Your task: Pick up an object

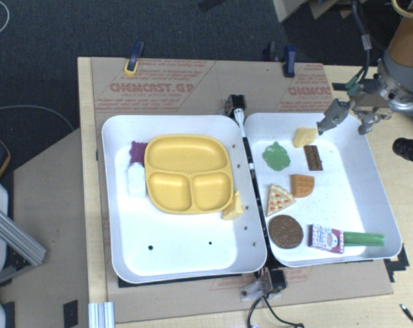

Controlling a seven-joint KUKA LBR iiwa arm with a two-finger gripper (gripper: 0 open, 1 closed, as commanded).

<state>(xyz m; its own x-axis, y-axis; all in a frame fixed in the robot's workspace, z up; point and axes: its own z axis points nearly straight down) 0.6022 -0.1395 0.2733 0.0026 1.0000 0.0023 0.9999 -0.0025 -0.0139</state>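
Note:
The right bin [373, 176] holds several small items: a pale yellow chunk [304, 137], a green leafy piece [276, 156], a dark brown bar [313, 158], an orange waffle square [302, 184], a pizza slice [279, 199], a round brown cookie [286, 230], and a red-and-white packet with a green end [343, 238]. My gripper [348, 121] hangs over the bin's far right corner, just right of the yellow chunk. Its fingers are spread open, with nothing between them.
In the left bin [124, 244] lies a yellow divided plate [189, 173]. A white bottle [136, 180] and a purple item [137, 150] sit at its left, and a yellow scrap [232, 209] at its right. Clamps [132, 60] grip the board's far edge.

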